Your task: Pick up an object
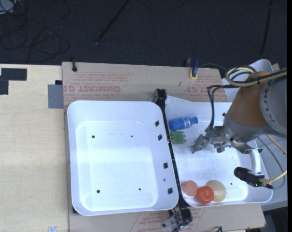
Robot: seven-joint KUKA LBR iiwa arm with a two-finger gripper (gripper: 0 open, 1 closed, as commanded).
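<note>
My gripper hangs over the middle of the right bin, its two grey fingers spread open with nothing between them. A blue bottle lies on its side up and to the left of the gripper, near the bin's left wall. Just below the bottle sits a small green object. In the bin's near corner a pink piece, a red-orange ball and a beige ball rest side by side, well below the gripper.
The left bin stands beside the right one, separated by a black clamp strip. Both rest on a cardboard sheet. The arm's orange band rises at the right above the bin's far right side.
</note>
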